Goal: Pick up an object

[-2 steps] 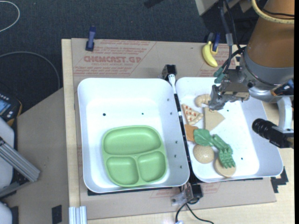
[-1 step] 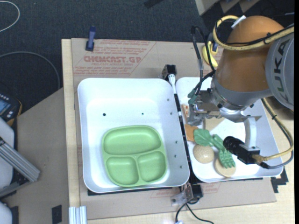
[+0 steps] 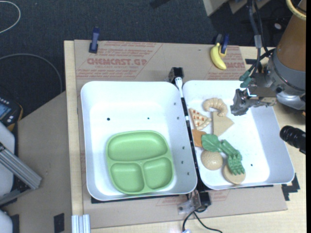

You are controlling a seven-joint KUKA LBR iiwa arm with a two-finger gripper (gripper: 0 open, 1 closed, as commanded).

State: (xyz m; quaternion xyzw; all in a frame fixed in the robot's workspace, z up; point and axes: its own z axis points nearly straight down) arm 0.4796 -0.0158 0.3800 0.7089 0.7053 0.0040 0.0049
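Your gripper (image 3: 239,107) hovers over the right white bin (image 3: 272,144), just beside the tan croissant-shaped toy (image 3: 216,105); whether anything sits in it I cannot tell. This looks like the approach step: you would next descend squarely onto one piece.

Two shallow white bins are seen side by side. A green three-compartment plastic tray (image 3: 140,160) is set in the left bin (image 3: 92,130). In the right bin (image 3: 272,149), toy foods are clustered near its left wall: a tan croissant (image 3: 216,106), a pizza slice (image 3: 198,118), and a green fork-like piece (image 3: 224,153). The grey gripper (image 3: 241,106) is positioned above the right bin, just beside the croissant. A yellow plastic banana (image 3: 218,57) is lying on the bench beyond the bins.
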